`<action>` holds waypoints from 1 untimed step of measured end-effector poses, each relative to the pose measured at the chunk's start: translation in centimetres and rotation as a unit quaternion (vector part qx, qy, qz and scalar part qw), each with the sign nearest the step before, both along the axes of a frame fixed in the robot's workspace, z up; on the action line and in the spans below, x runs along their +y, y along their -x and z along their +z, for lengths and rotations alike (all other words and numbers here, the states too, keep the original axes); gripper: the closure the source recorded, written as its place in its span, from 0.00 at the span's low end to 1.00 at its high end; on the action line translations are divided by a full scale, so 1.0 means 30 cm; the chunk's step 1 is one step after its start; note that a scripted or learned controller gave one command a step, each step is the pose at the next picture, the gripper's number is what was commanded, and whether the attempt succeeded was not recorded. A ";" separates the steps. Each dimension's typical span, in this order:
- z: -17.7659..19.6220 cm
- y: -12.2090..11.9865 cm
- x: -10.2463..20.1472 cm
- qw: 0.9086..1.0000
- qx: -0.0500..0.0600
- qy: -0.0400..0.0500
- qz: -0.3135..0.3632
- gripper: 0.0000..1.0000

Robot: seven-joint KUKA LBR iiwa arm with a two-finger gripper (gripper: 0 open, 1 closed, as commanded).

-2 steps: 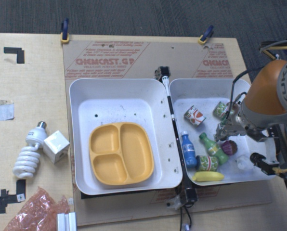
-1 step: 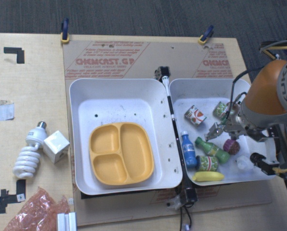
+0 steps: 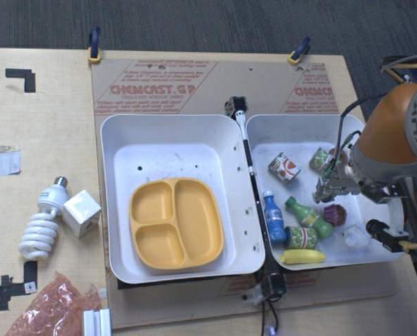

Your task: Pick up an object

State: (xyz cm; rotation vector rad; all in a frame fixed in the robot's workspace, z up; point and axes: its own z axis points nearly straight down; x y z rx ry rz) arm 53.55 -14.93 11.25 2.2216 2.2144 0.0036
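**A:** Nearest the camera?

**B:** Red mesh bag [image 3: 67,301] at the bottom left of the tabletop [image 3: 47,124], next to a white spiral bulb [image 3: 40,222] and a small white cube [image 3: 82,212].

**A:** Where are the pick targets?

**B:** All in the right bin [image 3: 268,128]. My tool [image 3: 329,191] sits low in its right half. A purple object [image 3: 334,214] is just below the tool, and a green bottle [image 3: 308,214] lies beside that on the left. A green can [image 3: 302,238] is under the bottle, with a banana [image 3: 303,257] along the front wall. A blue bottle [image 3: 273,218] lies by the left wall. A red-and-white carton [image 3: 284,167] sits near the middle. A small green packet [image 3: 321,160] is just above and left of my tool.

**A:** Tool state?

**B:** Can't tell. The wrist hides the tips from this angle, and I see nothing clearly held.

**A:** Left bin?

**B:** The left bin [image 3: 124,135] holds a yellow divided tray [image 3: 175,222], lying flat toward the front. It has three compartments.

**A:** Anything else?

**B:** Brown board [image 3: 159,82] under both bins, clamped at the back corners.
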 end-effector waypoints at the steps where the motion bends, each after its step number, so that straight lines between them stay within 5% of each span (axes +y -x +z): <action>1: 0.000 0.000 0.000 1.000 0.000 0.000 0.000 0.00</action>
